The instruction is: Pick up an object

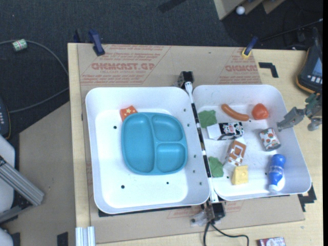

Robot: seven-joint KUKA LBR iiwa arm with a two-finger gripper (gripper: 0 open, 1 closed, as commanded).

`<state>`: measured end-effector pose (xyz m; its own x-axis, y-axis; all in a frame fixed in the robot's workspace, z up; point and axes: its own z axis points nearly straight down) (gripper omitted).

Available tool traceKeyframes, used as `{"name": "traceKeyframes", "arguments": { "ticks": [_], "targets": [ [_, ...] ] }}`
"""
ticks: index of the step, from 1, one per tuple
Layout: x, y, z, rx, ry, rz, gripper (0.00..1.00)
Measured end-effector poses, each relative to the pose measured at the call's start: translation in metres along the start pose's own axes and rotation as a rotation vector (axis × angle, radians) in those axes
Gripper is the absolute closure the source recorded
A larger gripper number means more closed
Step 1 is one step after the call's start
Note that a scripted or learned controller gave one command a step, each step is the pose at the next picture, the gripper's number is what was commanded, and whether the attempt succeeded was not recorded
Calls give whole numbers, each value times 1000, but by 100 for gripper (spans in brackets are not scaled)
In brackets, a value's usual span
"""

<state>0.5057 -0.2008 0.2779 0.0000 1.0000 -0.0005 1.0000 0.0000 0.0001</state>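
Seen from above, our claw hangs at three o'clock, over the right bin's outer rim, above the desk; we cannot tell its state. Nothing is held. The nearest candidates, a small patterned can and a red tomato, lie just inside. We judge crowding risky: a descent could nudge neighbours or strike the rim.

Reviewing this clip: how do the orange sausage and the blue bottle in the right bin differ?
The orange sausage is slim and one colour; the blue bottle is fatter, blue above and white below. The sausage lies nearly crosswise near the bin's far wall; the bottle lies pointing front to back near the front right corner. Both lie flat in the right bin, untouched by the gripper.
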Motion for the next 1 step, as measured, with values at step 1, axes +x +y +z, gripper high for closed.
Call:
{"name": "traceKeyframes", "arguments": {
  "ticks": [1],
  "targets": [
    [-23,49,119,2,1,0,0]
  ]
}}
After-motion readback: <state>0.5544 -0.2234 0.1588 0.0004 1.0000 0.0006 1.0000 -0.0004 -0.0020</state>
